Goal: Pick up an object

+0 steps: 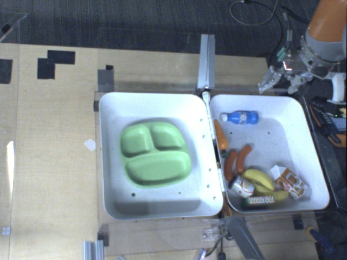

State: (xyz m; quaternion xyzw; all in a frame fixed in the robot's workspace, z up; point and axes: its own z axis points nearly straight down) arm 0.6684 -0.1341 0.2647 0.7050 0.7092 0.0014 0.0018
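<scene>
My gripper (282, 82) hangs above the far rim of the right bin (317, 161), below the orange band of the arm. Its fingers (269, 83) are spread open and hold nothing. In that bin lie a blue bottle (240, 117) on its side near the far wall, an orange carrot (220, 136) along the left wall, two reddish sausages (244, 156), a yellow banana (260, 180), a small orange-and-white carton (293, 183), a small cup-like item (242, 187) and a dark bar (259, 201). The bottle is the object closest to the gripper.
The left bin (108, 188) holds a green divided tray (156, 153). A metal post (206, 61) stands between the bins at the far side. Cables (260, 10) and equipment crowd the bench's right edge. Bare wooden bench (49, 145) stretches to the left.
</scene>
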